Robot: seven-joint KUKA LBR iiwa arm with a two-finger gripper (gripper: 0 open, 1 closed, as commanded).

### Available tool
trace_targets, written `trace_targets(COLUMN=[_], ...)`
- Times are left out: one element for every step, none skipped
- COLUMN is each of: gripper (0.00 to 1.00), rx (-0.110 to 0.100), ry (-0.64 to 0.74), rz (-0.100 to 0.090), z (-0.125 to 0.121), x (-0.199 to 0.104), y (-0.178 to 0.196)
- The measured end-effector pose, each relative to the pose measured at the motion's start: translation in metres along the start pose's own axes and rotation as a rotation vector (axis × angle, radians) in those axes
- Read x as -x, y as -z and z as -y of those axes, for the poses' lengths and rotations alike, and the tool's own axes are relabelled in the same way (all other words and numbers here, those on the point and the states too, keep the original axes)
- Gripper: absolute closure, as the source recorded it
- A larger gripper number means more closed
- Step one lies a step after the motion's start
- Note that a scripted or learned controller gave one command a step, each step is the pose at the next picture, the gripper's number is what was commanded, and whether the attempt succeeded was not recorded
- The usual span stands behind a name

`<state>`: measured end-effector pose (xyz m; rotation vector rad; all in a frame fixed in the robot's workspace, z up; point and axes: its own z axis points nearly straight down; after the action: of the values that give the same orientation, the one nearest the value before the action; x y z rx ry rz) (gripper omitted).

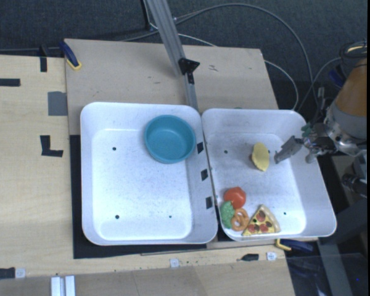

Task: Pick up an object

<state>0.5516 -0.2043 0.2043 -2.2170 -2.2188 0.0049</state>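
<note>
Two bins: shallow white trays side by side on the counter [234, 66].
Left bin [105, 184]: holds a blue bowl [169, 139] near its far right corner.
Right bin [308, 208]: holds a yellow piece [260, 156] near the middle; a red tomato [235, 197], a green piece [226, 213], a pretzel [239, 219] and a pizza slice [261, 221] cluster at the near edge.
Pincer [299, 148]: over the right bin's right rim, just right of the yellow piece, fingers apart, gripping nothing.
</note>
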Motion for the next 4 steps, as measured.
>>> trace_targets(gripper=[0.00, 0.00, 1.00, 1.00], rx=[0.001, 0.000, 0.005, 0.010], ry=[0.000, 0.000, 0.000, 0.000], rz=[0.000, 0.000, 0.001, 0.003], z=[-0.003, -0.002, -0.003, 0.002], x=[-0.009, -0.010, -0.009, -0.009], y=[-0.058, -0.111, -0.099, -0.038])
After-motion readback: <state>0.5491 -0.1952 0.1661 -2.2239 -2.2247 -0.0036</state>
